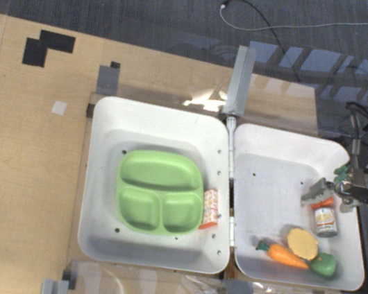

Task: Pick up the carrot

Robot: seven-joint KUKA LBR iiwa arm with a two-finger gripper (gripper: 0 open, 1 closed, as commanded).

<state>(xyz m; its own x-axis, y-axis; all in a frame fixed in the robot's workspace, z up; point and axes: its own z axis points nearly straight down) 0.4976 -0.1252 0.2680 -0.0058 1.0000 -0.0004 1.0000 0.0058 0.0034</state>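
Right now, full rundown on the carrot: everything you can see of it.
The carrot is a small orange toy, smooth and plastic-looking, with a green stub at its left end and a taper toward the right. It lies flat and nearly level near the front edge of the right bin. A round yellow piece sits against its upper right side, and its tip reaches a green item. The gripper is above it in the picture, clear of it, near a small bottle.

Two white bins (174, 123) (side by side), one carrot (284, 255).
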